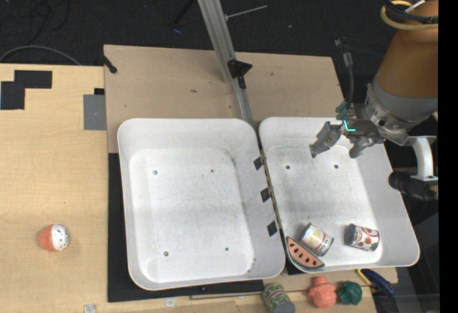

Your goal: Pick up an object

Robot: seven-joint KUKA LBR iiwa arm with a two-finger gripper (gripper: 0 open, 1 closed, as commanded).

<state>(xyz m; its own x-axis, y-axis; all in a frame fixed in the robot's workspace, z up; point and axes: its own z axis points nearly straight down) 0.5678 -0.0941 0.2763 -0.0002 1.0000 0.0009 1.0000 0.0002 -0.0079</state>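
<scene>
Overhead slanted view of two shallow white bins. The grey arm with its orange band (406, 46) enters from the right, its two-finger gripper (342, 143) poised above the far part of the right-hand white bin (401, 229), fingers spread apart and holding nothing. Along that bin's near edge lie a small silver tin can on its side (315, 238), a red-and-white crushed can (362, 237) to its right, and a red watermelon-slice toy (303, 253) at the near-left corner. The left-hand white bin (129, 161) adjoins it. An orange-and-white round toy (54, 238) rests on the wooden bench, well apart to the left.
</scene>
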